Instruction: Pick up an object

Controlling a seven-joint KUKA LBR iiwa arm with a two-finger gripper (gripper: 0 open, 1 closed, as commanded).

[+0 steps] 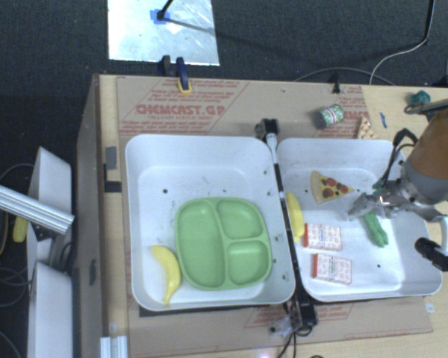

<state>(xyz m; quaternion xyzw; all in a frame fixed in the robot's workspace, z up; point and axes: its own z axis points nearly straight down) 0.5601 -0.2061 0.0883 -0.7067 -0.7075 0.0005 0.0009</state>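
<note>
My gripper (370, 203) is low in the right bin (358, 149), near its right side. Just below it lies a green pod-shaped object (376, 230), whose upper end reaches the gripper's tip. A pizza slice (328, 186) lies to the gripper's left. Two red-and-white packets (323, 236) (332, 268) rest toward the bin's front. A yellow piece (294, 213) leans along the bin's left wall.
The left bin (201, 151) holds a green divided plate (222, 242) and a yellow banana (166, 270) at its front left. Behind the bins, a small green-and-white can (331, 115) sits on the cardboard. A black divider (281, 200) runs between the bins.
</note>
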